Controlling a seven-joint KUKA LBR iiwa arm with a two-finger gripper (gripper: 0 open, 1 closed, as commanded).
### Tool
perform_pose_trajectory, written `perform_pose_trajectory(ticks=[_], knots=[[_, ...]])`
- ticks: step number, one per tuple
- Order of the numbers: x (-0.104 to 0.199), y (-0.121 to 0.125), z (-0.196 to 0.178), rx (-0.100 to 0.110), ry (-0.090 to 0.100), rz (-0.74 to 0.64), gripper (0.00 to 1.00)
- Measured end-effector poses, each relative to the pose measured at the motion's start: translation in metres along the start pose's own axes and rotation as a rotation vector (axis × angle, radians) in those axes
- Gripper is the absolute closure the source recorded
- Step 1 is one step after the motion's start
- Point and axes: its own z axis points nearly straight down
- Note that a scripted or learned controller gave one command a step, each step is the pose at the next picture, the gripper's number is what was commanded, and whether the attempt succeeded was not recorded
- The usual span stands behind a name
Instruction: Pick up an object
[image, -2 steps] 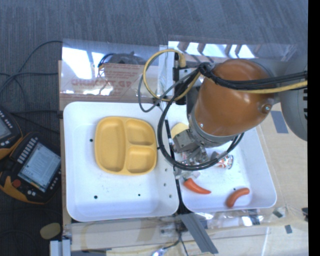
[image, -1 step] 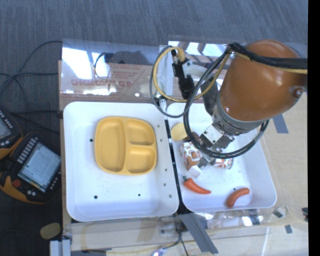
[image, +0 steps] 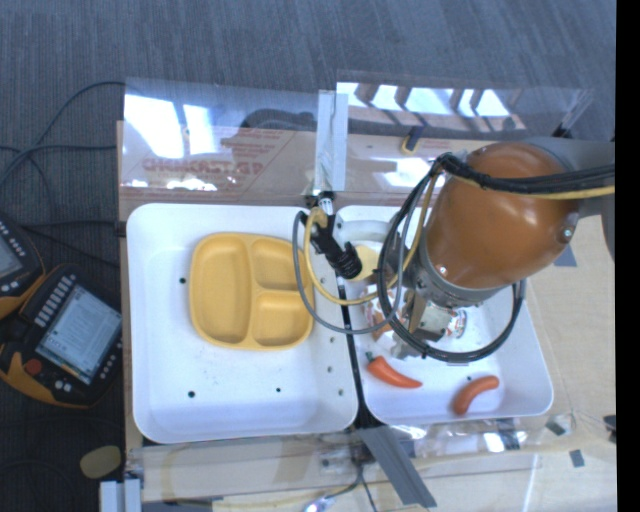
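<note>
While the arm reaches in from the right, its broad orange band hangs over the right bin and covers much of that bin's upper half. The gripper points down into the bin below the orange band, wrapped in loops of black cable; whether it is released or clenched, I cannot tell, since the wrist and cables hide that part.

Two loose objects lie on the bare floor of the right bin, near its front wall. An orange carrot-shaped toy with a small green tip lies just below the gripper, slanting toward the front right. A reddish-brown sausage-shaped toy lies further right, apart from the carrot, tilted up toward the right. A bit of yellow shows beside the cables near the bin's upper left, too hidden to identify.

The left bin holds a yellow divided tray, lying flat near the bin's middle, with three compartments.

On the desk's left side, outside the bins, sits a handheld control pendant with a screen and dark cables.
</note>
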Motion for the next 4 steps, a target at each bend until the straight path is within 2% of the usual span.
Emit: perform_pose_trajectory(ticks=[2,3,4], knots=[[-0.001,-0.004,-0.015,0.006,-0.013,0.005,1.00],[-0.015,-0.078,0.027,-0.001,0.000,0.038,1.00],[0.005,-0.081,-0.017,0.001,0.001,0.334,1.00]])
